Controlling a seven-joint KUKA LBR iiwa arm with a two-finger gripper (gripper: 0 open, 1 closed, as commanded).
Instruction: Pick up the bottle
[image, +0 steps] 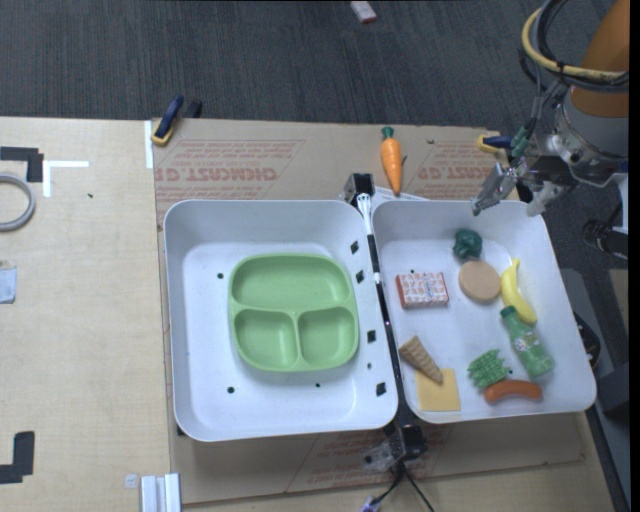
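A small clear bottle (526, 342) with a green cap and green label lies in the right bin (565, 290), near its right wall, between a banana (516, 290) and a red sausage (513, 391). My gripper (512, 198) hangs above the bin's far right corner, well beyond the bottle. Its two fingers are spread apart with nothing between them.
The right bin also holds a dark green broccoli piece (467, 243), a tan round cookie (480, 282), a red-and-white cracker box (422, 290), a waffle cone (421, 359), a cheese slice (438, 391) and a leafy green (487, 367). A green divided plate (294, 312) sits in the left bin. A toy carrot (390, 158) lies behind the bins.
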